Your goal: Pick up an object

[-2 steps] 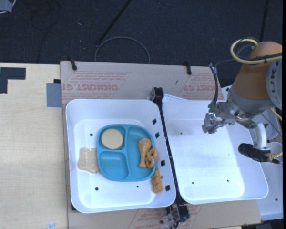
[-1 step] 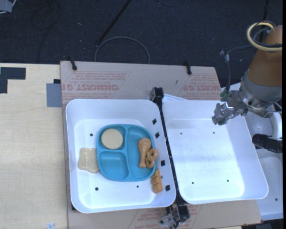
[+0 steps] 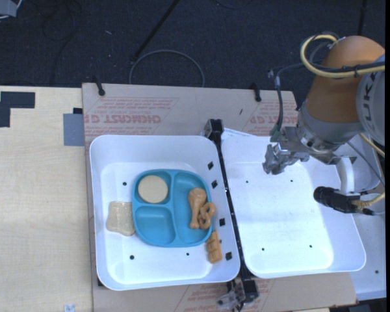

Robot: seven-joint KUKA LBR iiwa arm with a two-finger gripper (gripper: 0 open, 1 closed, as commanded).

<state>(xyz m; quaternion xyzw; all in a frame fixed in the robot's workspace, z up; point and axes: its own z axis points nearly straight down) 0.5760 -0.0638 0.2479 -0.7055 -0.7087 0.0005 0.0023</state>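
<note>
1. Camera view, landmark: the blue divided plate (image 3: 162, 229) lay in the left bin (image 3: 101, 174).
2. Candidate objects: a round cracker (image 3: 152, 188) sat in the plate's upper-left compartment; a twisted pretzel-like piece (image 3: 200, 208) lay in its right compartment; a pale bread-like piece (image 3: 121, 218) touched the plate's left edge; a small brown piece (image 3: 214, 247) lay just off its lower-right corner.
3. The gripper (image 3: 276, 159) hung well to the right of the plate, above the right bin (image 3: 351, 249), with no object between its fingers; whether they were spread or closed could not be told.
4. Judged progress: no object selected or lifted; approach, grasp and lift all remained.
</note>
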